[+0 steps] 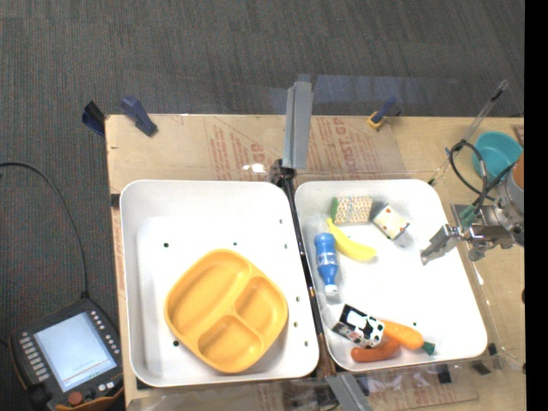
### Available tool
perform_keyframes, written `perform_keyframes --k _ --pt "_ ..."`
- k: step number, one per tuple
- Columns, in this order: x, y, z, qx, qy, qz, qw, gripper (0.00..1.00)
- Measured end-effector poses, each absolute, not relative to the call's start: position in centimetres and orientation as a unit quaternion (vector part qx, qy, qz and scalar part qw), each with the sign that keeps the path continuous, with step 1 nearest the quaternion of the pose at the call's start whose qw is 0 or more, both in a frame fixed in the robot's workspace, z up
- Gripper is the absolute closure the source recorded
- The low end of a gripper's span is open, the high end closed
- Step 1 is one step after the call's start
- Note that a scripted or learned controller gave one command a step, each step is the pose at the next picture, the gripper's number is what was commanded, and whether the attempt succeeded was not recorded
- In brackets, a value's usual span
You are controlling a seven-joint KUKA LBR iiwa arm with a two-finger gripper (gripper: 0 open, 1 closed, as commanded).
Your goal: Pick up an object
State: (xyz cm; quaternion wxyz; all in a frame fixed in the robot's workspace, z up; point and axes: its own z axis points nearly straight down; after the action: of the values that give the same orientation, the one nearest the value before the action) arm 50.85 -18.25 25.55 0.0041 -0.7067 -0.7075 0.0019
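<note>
Arm (512, 197) cut off at right edge. Fingers (434, 247) too small to resolve. Carrot (402, 334) partly hidden under box (360, 325).

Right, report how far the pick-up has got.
Nothing looks done: the banana, blue bottle, carrot and the other small items all lie in the right bin. In hand: the gripper hangs at that bin's right edge, with nothing visible between its fingers. Left: reach one object, close on it and lift.
</note>
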Motion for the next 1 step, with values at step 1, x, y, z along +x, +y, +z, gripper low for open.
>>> perform_keyframes --k 1 --pt "57.69 -14.84 12.33 -0.73 -0.683 0.002 0.004 0.0"
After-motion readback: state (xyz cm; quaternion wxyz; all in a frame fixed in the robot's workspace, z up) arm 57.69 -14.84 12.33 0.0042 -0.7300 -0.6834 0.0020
